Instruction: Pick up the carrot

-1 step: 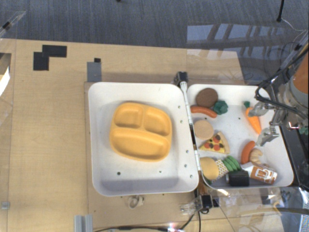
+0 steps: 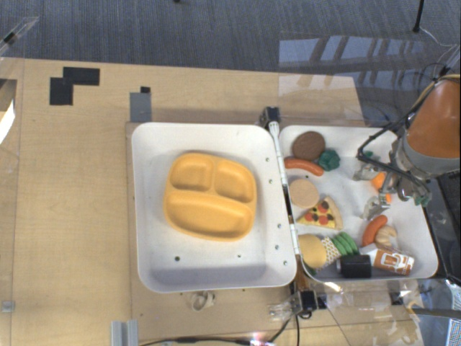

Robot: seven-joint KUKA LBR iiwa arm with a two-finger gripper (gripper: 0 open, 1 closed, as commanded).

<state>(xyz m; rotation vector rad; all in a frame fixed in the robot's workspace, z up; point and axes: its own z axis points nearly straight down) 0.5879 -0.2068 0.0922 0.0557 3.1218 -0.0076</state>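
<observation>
tray [image 2: 211,196] in left bin [image 2: 151,265]

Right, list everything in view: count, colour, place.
bins: two, white, side by side on the bench
tray: one, yellow, three compartments, in the left bin
patty: one, brown, right bin's far end
sausage: one, orange-red, below the patty
pizza slice: one, yellow with red dots, right bin's middle
carrot: one, orange, right bin's right side
bottle: one, brown and white, near corner
arm: one, grey with orange band, reaching in from the right
end effector: one, above the carrot
</observation>
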